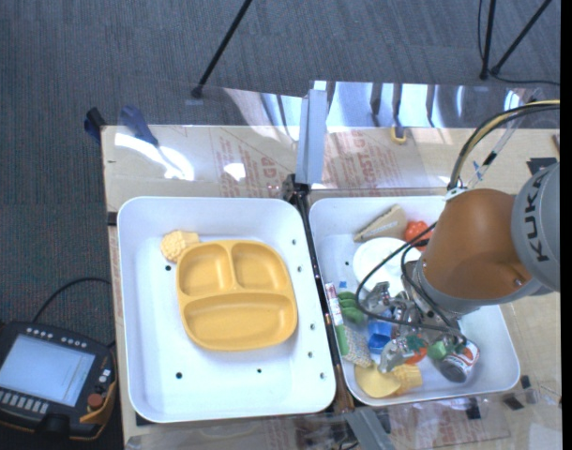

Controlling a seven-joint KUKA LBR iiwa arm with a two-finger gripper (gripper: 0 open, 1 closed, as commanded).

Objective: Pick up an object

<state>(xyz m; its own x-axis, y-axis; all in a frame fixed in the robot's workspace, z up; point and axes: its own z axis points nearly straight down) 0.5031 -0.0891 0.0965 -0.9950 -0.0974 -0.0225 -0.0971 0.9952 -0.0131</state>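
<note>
Objects for picking lie heaped in the right bin (507, 364), under our gripper (405, 331); we cannot tell its state. We judge we're mid-reach; next, settle on one piece. Largest to smallest: smooth yellow divided tray (236, 294) in the left bin (141, 345), white plate (375, 256), dented can (458, 359).

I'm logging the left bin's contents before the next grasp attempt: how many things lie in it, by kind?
Divided yellow tray: 1
Small yellow waffle-like toy at the tray's upper left corner: 1
Total: 2, both lying on the left bin.
</note>
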